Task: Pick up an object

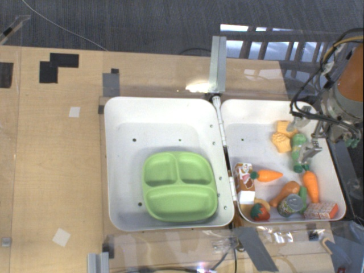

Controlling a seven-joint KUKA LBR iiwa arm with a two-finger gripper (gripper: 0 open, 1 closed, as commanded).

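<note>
Two shallow white plastic bins sat side by side on the wooden bench: the left bin (122, 152) carried a light-green three-compartment plastic plate (180, 186) toward its near edge, and the right bin (250, 121) carried a scatter of toy foods along its right side and near edge. The grey arm's two-finger gripper (310, 151) hung low near the right bin's right edge, directly over a small green toy vegetable (298, 155), with a yellow toy cheese block (281, 136) just beside it on the left and an orange toy carrot (310, 185) toward the near-right corner. Whether its fingers were spread or pressed together could not be told from this slant, and nothing was clearly pinched between them. The step in hand was judged to be the descent onto a target, before any lift. The next move would call for closing squarely on the green piece without nudging the cheese block, then rising straight up.
</note>
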